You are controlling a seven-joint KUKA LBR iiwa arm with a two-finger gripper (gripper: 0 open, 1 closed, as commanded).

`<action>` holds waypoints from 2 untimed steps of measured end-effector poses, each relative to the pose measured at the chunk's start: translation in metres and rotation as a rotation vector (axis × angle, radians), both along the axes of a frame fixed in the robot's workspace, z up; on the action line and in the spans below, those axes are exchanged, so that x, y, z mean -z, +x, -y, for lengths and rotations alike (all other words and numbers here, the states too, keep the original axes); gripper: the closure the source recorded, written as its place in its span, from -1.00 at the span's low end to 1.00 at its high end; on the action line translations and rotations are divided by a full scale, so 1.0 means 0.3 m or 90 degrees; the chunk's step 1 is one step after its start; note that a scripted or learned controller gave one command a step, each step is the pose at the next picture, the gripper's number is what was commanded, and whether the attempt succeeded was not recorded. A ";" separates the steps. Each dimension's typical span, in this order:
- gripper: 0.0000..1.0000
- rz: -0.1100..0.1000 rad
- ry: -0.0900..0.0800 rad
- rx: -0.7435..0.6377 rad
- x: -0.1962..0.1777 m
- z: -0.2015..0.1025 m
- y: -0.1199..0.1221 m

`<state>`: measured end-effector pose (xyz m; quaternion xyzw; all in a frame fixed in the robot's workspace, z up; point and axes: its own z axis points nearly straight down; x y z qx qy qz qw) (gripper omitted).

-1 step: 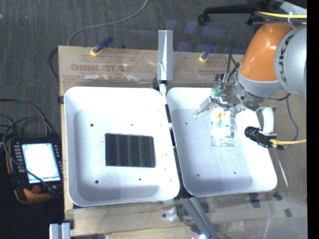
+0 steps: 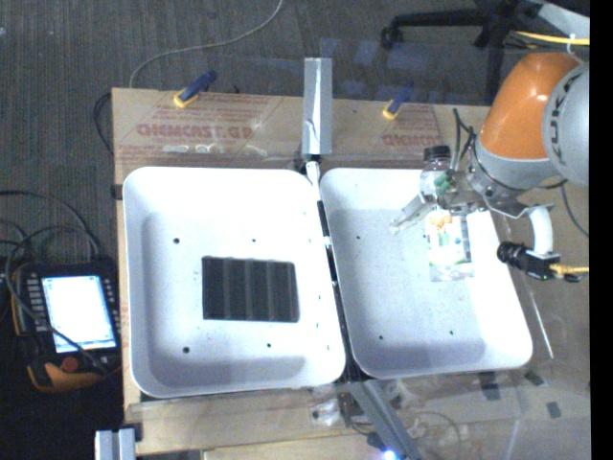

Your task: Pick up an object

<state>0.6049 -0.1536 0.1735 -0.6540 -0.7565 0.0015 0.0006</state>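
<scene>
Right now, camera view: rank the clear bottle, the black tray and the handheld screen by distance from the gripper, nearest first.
1. Clear bottle: in the right bin, right at the gripper.
2. Black tray: middle of the left bin, well to the view's left.
3. Handheld screen: off the bench on the floor, at the far left edge.

Two shallow white bins sit side by side on a brown cardboard-covered bench point(image 2: 230, 127) printed with faded red lettering. The left bin point(image 2: 153, 218) carries a dark ribbed rectangular panel point(image 2: 250, 289) on its floor. The right bin point(image 2: 383, 333) touches it along a dark seam. A grey upright post point(image 2: 317, 108) stands at the far edge between them. Two yellow-and-blue clamps, one at the left point(image 2: 193, 88) and one at the right point(image 2: 397, 102), grip the bench's far edge. On the dark carpet to the left lies a handheld pendant with a lit screen point(image 2: 73, 312), and what may be an office chair base point(image 2: 450, 22) stands at the top right.
</scene>
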 end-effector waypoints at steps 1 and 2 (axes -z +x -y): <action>-1.00 0.009 -0.002 0.002 0.237 0.153 0.183; -1.00 0.010 0.006 -0.070 0.248 0.197 0.161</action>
